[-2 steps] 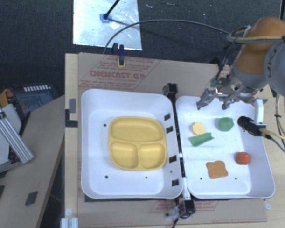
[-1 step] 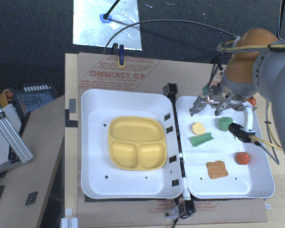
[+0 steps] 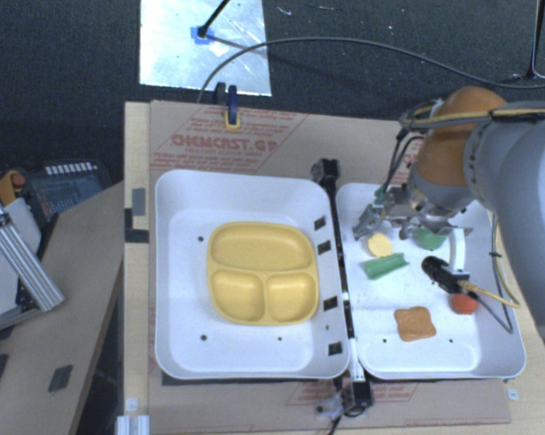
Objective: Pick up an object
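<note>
gripper [image 3: 372,221] low in right bin [image 3: 491,354], upper-left corner — grip state cannot tell, nothing seen held. yellow piece [image 3: 379,245] just below it, touching or nearly; green block [image 3: 384,265] next down, long axis slanting up-right. likely target: yellow piece.

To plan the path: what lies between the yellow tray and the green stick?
In the camera view, the two bins' adjoining walls lie between yellow tray and green stick; otherwise bare white floor.
</note>
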### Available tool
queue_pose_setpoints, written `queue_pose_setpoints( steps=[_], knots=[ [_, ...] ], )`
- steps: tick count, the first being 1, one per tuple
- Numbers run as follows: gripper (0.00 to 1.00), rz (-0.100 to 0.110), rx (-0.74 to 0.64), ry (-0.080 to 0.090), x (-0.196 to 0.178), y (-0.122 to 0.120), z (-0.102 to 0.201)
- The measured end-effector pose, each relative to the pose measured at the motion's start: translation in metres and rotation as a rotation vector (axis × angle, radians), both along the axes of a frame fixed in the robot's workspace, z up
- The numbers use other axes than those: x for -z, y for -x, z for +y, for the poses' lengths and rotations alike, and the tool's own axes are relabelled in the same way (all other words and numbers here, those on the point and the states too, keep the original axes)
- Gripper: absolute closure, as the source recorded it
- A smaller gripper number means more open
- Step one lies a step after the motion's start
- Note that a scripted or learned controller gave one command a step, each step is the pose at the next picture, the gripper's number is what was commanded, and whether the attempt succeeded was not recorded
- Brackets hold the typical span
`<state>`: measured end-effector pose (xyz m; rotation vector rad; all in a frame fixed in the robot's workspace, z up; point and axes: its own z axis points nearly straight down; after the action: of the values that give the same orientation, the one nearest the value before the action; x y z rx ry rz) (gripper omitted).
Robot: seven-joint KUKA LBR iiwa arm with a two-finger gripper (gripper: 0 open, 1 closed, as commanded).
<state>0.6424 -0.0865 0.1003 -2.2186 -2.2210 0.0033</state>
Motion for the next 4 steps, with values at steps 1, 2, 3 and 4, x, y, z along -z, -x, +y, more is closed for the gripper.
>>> queue_pose_setpoints(
  steps=[1,2,3,4],
  knots=[
    [0.0,-0.003,0.0,0.0,0.016,0.0,0.0],
    [1.0,-0.007,0.001,0.001,0.004,-0.002,0.0],
    [1.0,-0.012,-0.003,0.001,-0.061,-0.006,0.0],
    [1.0,-0.013,-0.004,0.001,-0.125,-0.005,0.004]
  ],
)
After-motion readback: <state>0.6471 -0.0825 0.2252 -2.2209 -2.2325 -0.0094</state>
